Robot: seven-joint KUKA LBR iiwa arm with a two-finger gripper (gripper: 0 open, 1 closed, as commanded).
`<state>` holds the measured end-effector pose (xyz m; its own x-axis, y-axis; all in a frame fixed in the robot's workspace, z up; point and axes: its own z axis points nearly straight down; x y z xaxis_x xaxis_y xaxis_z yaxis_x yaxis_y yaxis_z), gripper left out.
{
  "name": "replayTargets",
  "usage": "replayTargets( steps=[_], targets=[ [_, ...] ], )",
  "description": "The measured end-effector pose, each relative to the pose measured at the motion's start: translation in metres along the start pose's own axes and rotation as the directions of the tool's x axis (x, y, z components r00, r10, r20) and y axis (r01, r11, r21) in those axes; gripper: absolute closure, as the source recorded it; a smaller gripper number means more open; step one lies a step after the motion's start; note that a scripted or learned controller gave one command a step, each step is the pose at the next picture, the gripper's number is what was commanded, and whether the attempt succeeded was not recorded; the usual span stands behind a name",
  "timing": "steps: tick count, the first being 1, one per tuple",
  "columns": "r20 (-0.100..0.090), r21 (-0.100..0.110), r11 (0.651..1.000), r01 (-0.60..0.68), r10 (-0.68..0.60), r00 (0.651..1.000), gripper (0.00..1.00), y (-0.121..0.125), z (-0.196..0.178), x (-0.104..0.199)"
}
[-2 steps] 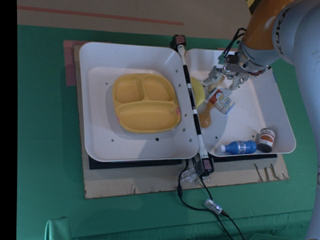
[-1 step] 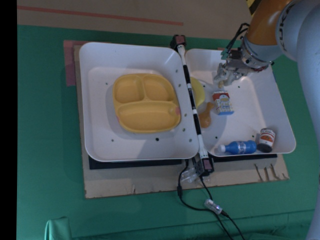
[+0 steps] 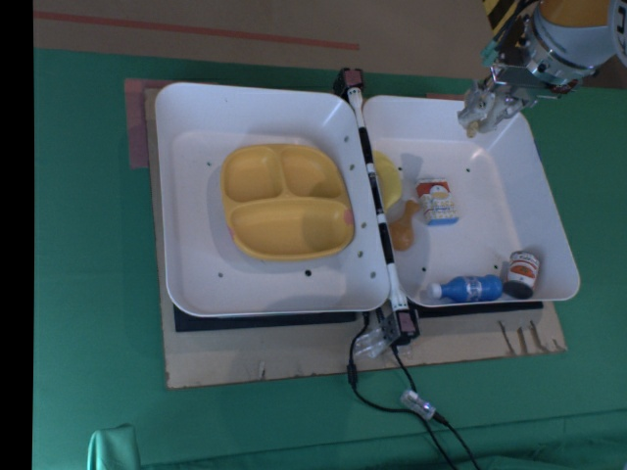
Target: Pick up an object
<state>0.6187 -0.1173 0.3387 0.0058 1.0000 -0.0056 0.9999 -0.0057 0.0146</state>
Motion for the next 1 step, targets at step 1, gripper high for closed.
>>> replayTargets(
  steps=[1],
  targets=[
    [-0.002, 0.0, 1.0, 0.001, -0.001, 1.0, 1.0, 0.0045, -0.0422, 0.0256]
  ],
)
